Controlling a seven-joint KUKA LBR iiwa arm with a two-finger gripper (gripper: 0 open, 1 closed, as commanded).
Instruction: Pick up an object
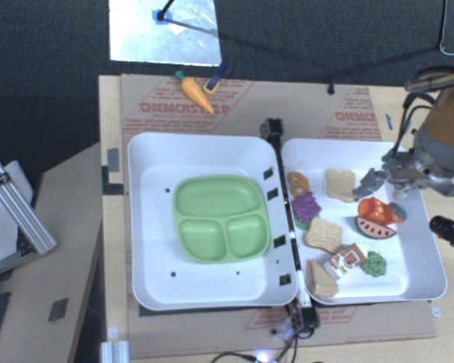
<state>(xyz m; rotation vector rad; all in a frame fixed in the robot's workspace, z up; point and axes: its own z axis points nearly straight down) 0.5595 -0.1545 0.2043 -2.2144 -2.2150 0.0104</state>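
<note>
I'm hovering my gripper [372, 180] over the right bin [424, 278], since that's where all the toy food is piled up, and honestly I can't tell from this angle what state it's in. Nothing's between it yet as far as I can see, and I'm hanging just beside the red piece [377, 209] and the watermelon slice [376, 228], so those look like the easiest grabs. The green tray [219, 218] is sitting alone in the left bin [147, 278], probably as the drop spot.

Toy foods scattered flat in right bin [420, 278], watermelon slice [376, 228] beside red tomato [377, 209], pretzel [296, 180], purple grapes [306, 207]
</note>
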